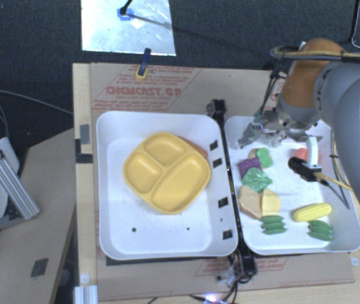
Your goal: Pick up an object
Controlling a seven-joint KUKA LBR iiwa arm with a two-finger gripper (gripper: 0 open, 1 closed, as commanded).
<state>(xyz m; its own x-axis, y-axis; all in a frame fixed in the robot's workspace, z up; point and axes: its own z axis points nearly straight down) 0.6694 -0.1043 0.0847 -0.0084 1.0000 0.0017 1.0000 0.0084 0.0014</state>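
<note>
My gripper [253, 133] hangs over the far left corner of the right bin [350, 233], just above and behind the toy food. Nothing shows between its tips. Nearest to it lie a pale green piece [264, 156] and a purple piece [249, 166]. In front of these rest a dark green leafy piece [256, 180], a tan slice [250, 202] and a yellow wedge [271, 202]. A yellow corn cob [311, 212] and two green pods [273, 224] [319, 230] lie near the front wall. A small red piece [301, 154] sits by the arm.
The left bin [113, 233] holds a yellow divided plate [166, 171] with a pink thing [198, 148] peeking out behind it. A black divider [225, 170] with clips runs between the bins. The grey arm [350, 106] covers the right bin's far right corner.
</note>
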